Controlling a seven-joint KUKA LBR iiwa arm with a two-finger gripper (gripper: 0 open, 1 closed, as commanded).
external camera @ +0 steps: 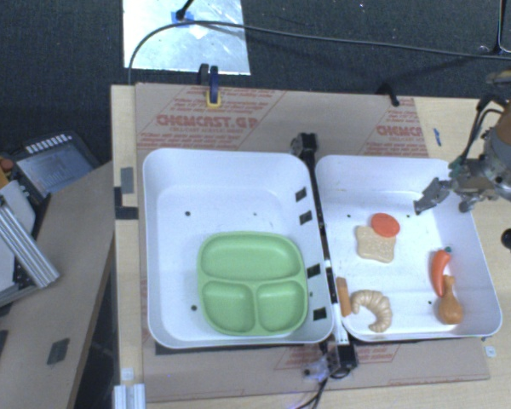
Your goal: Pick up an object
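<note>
In the right bin lie a red tomato, a beige toast slice, a tan croissant, an orange carrot, a brown pear-shaped piece and a small orange stick by the left wall. My gripper hangs over the bin's upper right part, to the right of and above the tomato. Its fingers are spread open with nothing between them. It touches none of the objects.
The left bin holds a green divided plate. A black divider runs between the bins. Cardboard underlies both. A grey device and a metal rail stand at the left.
</note>
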